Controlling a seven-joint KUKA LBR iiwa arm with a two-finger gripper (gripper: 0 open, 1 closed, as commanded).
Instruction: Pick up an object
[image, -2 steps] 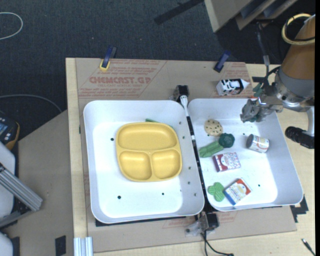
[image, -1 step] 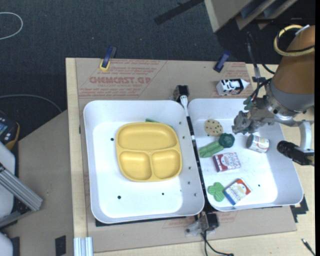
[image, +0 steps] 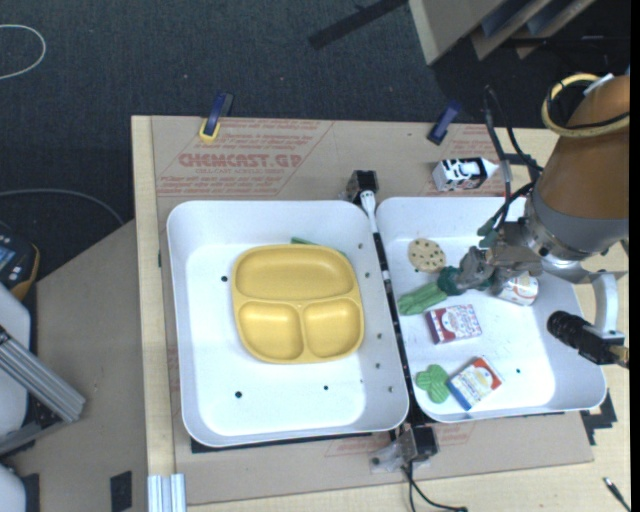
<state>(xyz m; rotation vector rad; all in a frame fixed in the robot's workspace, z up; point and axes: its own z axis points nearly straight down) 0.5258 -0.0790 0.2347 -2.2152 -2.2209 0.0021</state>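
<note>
Inspection taken with the yellow tray (image: 297, 302) as my reference point. It is a three-compartment tray lying flat in the left bin (image: 200, 370), and a sliver of something green (image: 303, 241) shows at its far edge. The right bin (image: 560, 385) sits to the tray's right, the two bins touching along a shared rim. In that bin I note, nearest the tray, a green pickle-shaped toy (image: 420, 298); beyond it, farther from the tray, a red-and-white packet (image: 454, 323). Toward the near edge lie a small green clover-shaped piece (image: 432, 381) and, touching it on the side away from the tray, a blue-edged orange packet (image: 473, 382). A speckled cookie (image: 426, 254) rests toward the far side. The arm (image: 585, 170) enters from the right, and its jaws (image: 478, 270) sit low over the right bin, at the pickle toy's far end; I cannot tell whether they are parted or closed, nor whether anything is held. A pale cup-like item (image: 520, 290) lies just beyond them. A black-and-white object (image: 462, 172) stands on the bench (image: 150, 250) outside the bin.
</note>
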